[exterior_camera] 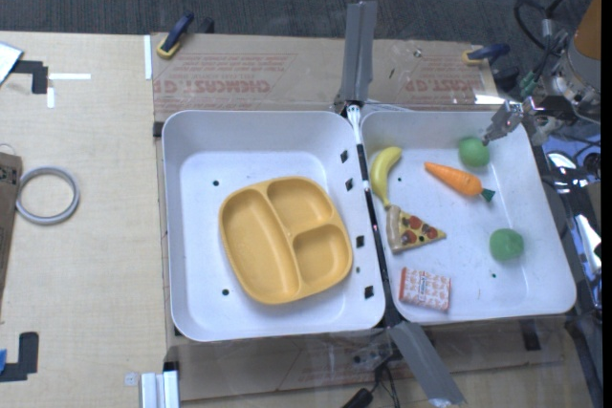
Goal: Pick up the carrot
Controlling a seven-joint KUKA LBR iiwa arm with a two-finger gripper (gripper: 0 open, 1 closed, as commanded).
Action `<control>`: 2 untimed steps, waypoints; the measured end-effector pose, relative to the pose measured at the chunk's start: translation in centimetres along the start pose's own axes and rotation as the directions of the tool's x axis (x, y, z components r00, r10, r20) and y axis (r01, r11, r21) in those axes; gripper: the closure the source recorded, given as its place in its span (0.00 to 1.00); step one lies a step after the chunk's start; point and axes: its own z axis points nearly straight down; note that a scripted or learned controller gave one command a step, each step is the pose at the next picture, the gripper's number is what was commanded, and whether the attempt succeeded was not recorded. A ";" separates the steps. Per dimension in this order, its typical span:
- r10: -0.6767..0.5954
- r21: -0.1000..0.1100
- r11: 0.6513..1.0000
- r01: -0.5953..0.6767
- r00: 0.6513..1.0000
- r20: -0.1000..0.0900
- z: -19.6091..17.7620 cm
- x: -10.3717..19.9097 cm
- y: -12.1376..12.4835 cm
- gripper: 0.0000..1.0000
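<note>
The carrot [455,178] is orange with a small green end and lies slanted in the upper middle of the right bin [550,287]. My gripper [501,124] hangs over that bin's far right corner, up and to the right of the carrot and apart from it. It is just beside a green ball [472,152] that rests close to the carrot's upper right. Nothing is seen in the gripper.
The right bin also holds a banana [383,171], a pizza slice [412,230], a red and white packet [424,289] and a second green ball [507,245]. A yellow divided plate [285,238] lies in the left bin [182,205]. A tape roll [45,195] sits on the bench at left.
</note>
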 end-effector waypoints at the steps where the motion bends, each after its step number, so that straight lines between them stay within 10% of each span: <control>1: 0.312 0.000 0.950 -0.312 0.950 0.001 -1.5 -0.6 -2.2 0.00; 2: 0.373 -0.004 0.928 -0.373 0.928 0.000 12.7 2.1 2.0 0.00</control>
